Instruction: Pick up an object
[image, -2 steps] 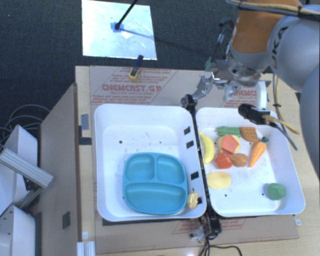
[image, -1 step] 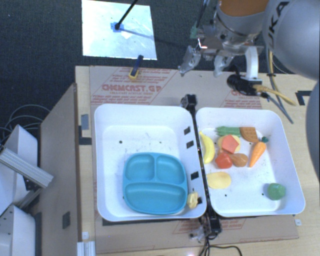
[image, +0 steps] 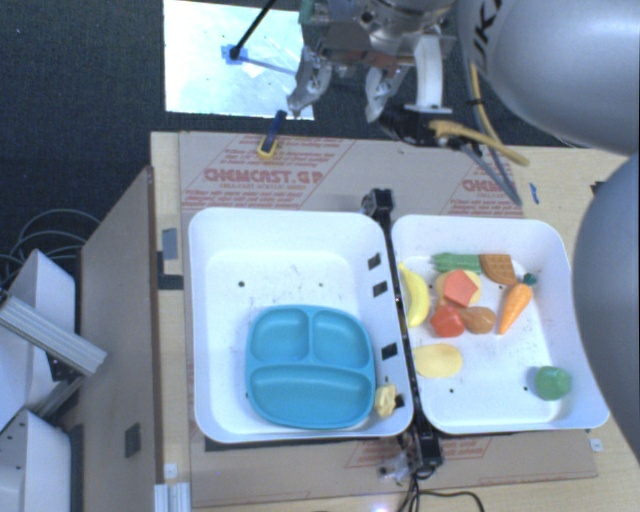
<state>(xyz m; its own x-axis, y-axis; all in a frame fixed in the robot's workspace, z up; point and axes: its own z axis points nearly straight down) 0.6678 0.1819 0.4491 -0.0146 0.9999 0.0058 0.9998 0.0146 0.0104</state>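
Gripper (image: 340, 92): top centre of frame, jaws apart, empty; risk: toy food (image: 465, 300) clustered upper right bin (image: 500, 410), fingers may straddle neighbours and slip.

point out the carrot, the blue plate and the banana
carrot (image: 514, 304), camera view, middle of its orange body
blue plate (image: 310, 366), camera view, ridge between its compartments
banana (image: 415, 295), camera view, middle of its curve

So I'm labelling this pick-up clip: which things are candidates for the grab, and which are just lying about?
For the job: gripper; banana, carrot, tomato, green ball, in the right bin.

Lying about: blue tray, left bin, cardboard.
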